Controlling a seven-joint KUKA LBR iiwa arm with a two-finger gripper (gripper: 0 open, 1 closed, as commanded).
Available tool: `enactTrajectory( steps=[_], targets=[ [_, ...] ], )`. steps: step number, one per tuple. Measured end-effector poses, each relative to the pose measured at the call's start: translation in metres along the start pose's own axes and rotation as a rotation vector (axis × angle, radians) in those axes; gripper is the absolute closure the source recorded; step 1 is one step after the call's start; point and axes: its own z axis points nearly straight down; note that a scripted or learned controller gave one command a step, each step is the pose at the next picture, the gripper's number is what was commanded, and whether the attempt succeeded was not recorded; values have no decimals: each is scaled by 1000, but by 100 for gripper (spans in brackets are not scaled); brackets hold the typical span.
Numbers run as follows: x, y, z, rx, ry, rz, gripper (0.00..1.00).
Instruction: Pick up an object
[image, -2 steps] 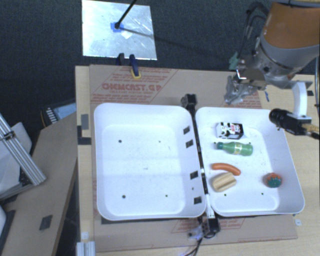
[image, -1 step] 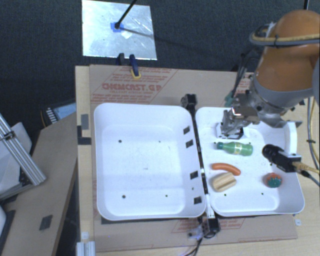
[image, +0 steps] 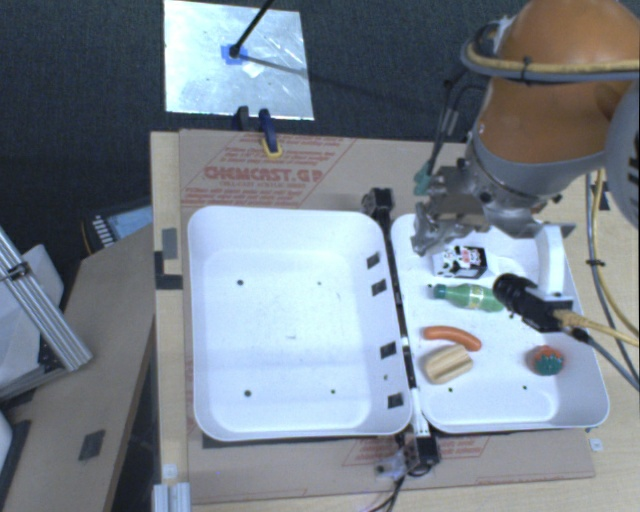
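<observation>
My claw (image: 432, 238) hangs over the far left corner of the right bin (image: 575, 405) on the desk (image: 270, 165), and whether it is spread or pressed together I cannot tell from here. Just beside it lies a small black-and-white packet (image: 463, 262), then a green bottle (image: 468, 296), an orange sausage (image: 452, 337), a tan bun (image: 446, 363) and a red-and-teal toy (image: 546, 361).

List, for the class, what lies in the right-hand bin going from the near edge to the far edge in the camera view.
Bread roll → orange sausage → green bottle → black-and-white packet → gripper, above the bin's far end.
</observation>
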Motion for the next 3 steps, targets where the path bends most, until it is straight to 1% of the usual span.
enactTrajectory(
  steps=[1, 2, 3],
  targets=[
    [75, -19, -36, 0, 2, -3, 100],
    [7, -30, -2, 5, -4, 14, 100],
    [51, -40, -81, -5, 2, 1, 100]
  ],
)
